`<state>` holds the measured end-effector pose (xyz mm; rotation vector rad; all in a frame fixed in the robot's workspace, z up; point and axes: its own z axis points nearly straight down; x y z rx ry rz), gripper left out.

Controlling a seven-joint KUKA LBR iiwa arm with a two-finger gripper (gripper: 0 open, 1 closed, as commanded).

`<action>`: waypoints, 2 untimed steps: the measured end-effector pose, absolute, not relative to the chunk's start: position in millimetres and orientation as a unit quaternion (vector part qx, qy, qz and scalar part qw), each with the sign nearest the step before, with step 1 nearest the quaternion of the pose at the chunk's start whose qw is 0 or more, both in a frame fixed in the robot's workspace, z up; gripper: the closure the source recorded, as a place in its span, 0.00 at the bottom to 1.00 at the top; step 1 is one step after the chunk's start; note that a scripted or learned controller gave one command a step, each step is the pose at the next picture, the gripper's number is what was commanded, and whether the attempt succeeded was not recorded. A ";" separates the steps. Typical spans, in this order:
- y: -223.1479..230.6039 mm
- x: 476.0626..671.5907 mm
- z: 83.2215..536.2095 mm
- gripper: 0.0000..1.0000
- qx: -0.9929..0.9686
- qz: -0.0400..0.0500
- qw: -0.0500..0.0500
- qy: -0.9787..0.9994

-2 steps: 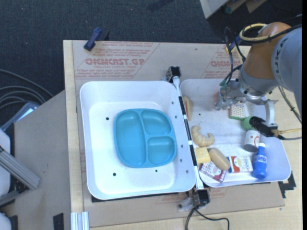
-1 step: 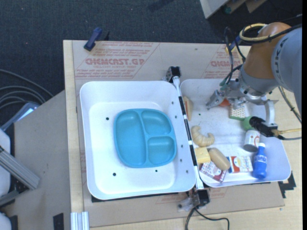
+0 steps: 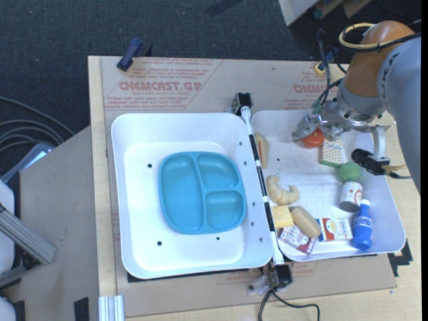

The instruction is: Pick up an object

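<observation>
A small red and orange thing (image 3: 312,139), maybe a toy tomato, sits at the far end of the right bin (image 3: 394,212).

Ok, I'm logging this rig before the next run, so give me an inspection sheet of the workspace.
Surface: cardboard-topped bench with two white bins.
Job's things: right bin holds a croissant, blue bottle, small can, green ball, bread roll and packets.
Clutter: blue divided tray in left bin.
Gripper: gripper low over an orange item; grasp unclear.
Cables: wires along the arm; cables at left edge.
Surroundings: dark carpet.
</observation>
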<state>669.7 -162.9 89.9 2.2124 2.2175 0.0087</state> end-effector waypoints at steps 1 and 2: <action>-163.9 670.8 101.4 1.00 0.706 0.003 0.007 0.708; -92.4 647.3 243.6 1.00 0.706 0.002 0.001 0.708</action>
